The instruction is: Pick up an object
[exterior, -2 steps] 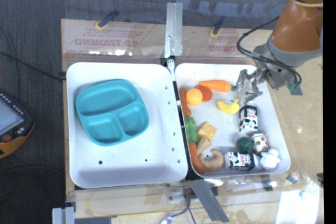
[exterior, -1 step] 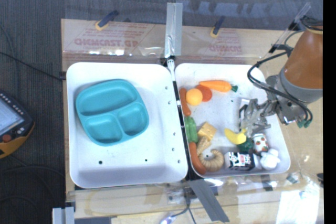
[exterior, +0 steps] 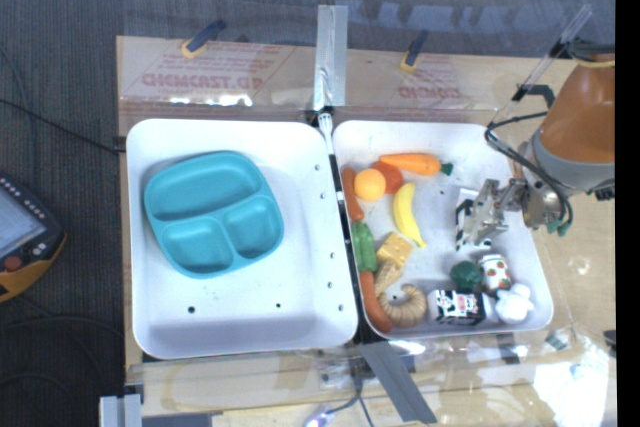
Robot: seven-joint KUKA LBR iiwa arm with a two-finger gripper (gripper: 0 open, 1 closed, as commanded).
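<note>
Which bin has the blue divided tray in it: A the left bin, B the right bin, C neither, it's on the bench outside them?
A: the tray lies alone in the left bin, while the right bin holds the toy food.
</note>
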